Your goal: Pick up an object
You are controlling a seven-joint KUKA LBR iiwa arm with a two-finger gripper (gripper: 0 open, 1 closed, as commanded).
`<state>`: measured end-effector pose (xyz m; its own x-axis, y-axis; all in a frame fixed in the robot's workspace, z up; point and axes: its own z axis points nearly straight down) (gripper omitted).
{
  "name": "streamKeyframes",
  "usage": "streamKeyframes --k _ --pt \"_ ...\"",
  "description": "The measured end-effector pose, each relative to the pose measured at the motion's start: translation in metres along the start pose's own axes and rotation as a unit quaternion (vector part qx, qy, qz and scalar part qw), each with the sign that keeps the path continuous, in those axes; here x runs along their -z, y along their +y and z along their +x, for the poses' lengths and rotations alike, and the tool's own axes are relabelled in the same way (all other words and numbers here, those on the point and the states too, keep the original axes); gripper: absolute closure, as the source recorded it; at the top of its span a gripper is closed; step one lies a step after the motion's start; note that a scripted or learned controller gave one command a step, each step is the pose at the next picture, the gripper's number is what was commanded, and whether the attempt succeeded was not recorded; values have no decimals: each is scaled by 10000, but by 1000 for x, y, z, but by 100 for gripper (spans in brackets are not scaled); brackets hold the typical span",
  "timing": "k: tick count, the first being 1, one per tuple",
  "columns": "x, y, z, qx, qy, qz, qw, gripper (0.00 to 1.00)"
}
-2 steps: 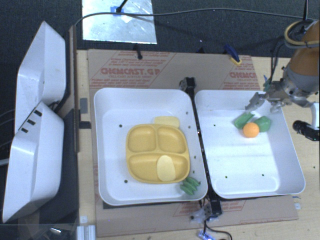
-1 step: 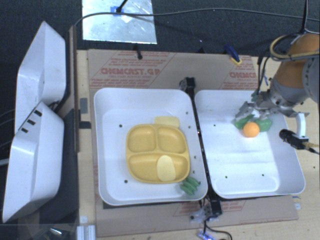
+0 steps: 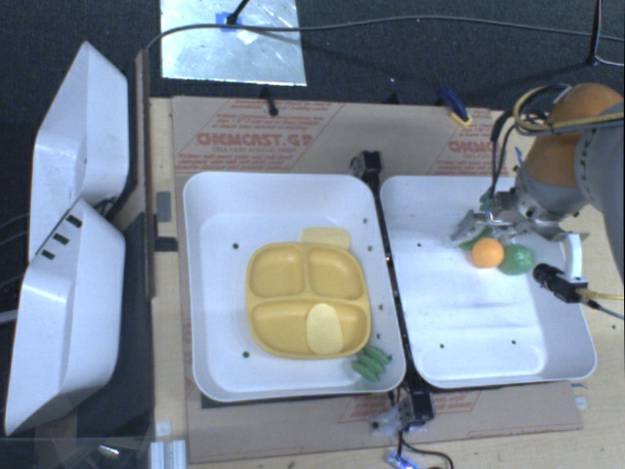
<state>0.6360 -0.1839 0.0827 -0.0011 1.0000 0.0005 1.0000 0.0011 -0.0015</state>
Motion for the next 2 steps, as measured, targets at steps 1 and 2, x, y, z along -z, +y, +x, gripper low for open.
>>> streamKeyframes --k 1,2 --pt "13 1 0 2 -6 -19 10000 100" --pt "76 4 0 0 -9 -37 10000 100"
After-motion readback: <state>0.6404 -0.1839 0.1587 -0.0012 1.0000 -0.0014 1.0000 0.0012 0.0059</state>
